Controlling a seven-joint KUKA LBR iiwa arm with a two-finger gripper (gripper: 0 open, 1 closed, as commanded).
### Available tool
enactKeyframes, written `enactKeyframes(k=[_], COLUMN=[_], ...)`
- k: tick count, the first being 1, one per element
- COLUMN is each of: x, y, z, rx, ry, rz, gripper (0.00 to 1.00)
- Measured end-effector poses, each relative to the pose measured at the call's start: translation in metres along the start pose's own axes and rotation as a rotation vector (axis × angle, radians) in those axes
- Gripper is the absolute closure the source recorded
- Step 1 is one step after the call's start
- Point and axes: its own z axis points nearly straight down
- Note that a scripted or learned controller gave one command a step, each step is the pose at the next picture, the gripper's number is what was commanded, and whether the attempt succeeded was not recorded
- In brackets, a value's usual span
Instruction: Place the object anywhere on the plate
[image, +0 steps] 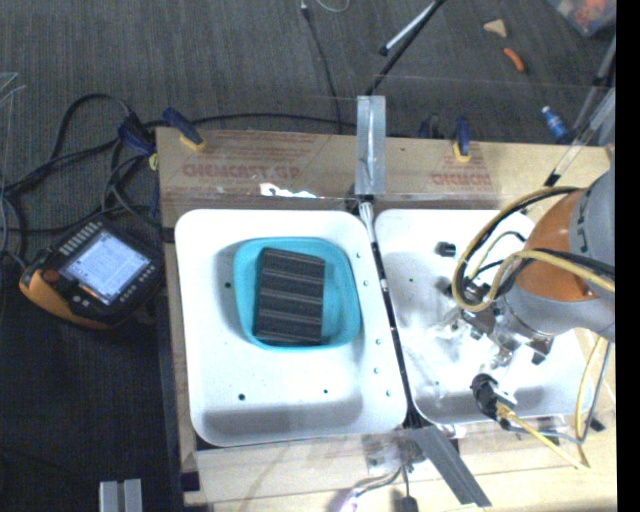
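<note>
A dark grey ribbed block lies flat on the light blue plate, which sits in the left white bin. The block covers most of the plate's middle. My gripper hangs over the right white bin, well to the right of the plate and apart from the block. The arm's orange band and looping yellow and black cables hide much of the gripper from above.
A raised rim divides the two bins. A small dark mark lies in the right bin's back part. A handheld pendant with cables rests left of the bench. Clamps hold the back board.
</note>
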Motion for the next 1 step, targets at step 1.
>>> enactKeyframes(k=[1], x=[-0.0256], y=[0.0189], z=[-0.0616], rx=[-0.003], ry=[0.0], rz=[-0.237], gripper=[0.0])
